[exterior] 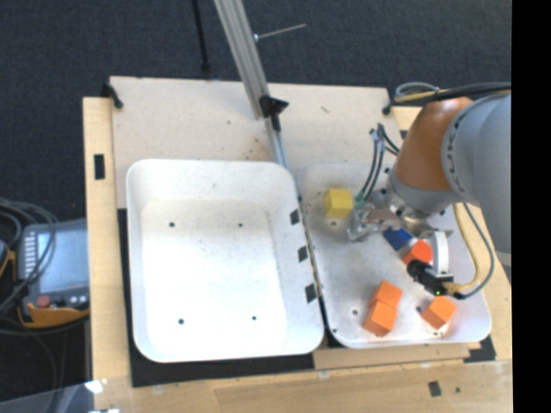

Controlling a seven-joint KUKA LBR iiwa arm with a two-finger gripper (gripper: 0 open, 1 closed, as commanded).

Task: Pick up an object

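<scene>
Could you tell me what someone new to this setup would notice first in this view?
Probably the grey arm with its orange band, reaching from the right over the right bin. Next, the bright blocks in that bin: a yellow block near the gripper and two orange blocks along the front.

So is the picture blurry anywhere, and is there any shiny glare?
In the camera view, the left bin is very bright, nearly washed out, so its rim fades into the floor; the yellow cube and orange blocks are soft-edged but easy to tell apart; the arm casts a faint shadow on the right bin; the floor around the bench is dark.
</scene>
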